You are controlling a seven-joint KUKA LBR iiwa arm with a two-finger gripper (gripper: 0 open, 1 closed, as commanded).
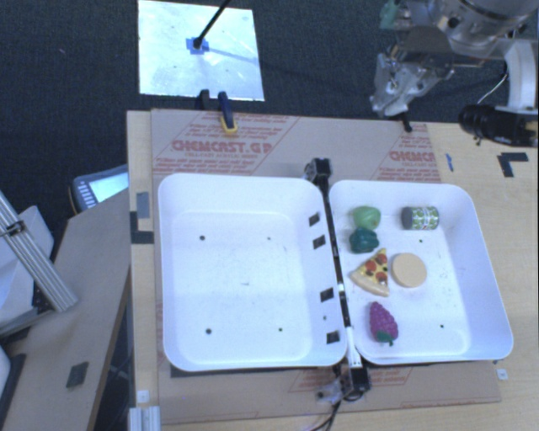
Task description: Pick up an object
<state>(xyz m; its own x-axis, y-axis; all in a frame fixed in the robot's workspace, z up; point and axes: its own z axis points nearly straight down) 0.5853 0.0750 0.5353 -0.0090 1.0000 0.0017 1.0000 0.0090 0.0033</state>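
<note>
Your arm (472, 25) comes in from the upper right corner, wrist bent downward. Your gripper (396, 103) hangs at its end, raised high and pointing down. You can't read the finger state from this angle.

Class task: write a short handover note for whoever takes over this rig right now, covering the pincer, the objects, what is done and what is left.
Pincer: raised beyond the far edge of the right bin, holding nothing.
Objects, all in the right bin: green piece, dark green piece, small can, pizza slice, round tan disc, purple grapes.
Done: nothing picked yet.
Left: descend, grasp one object, lift.
</note>
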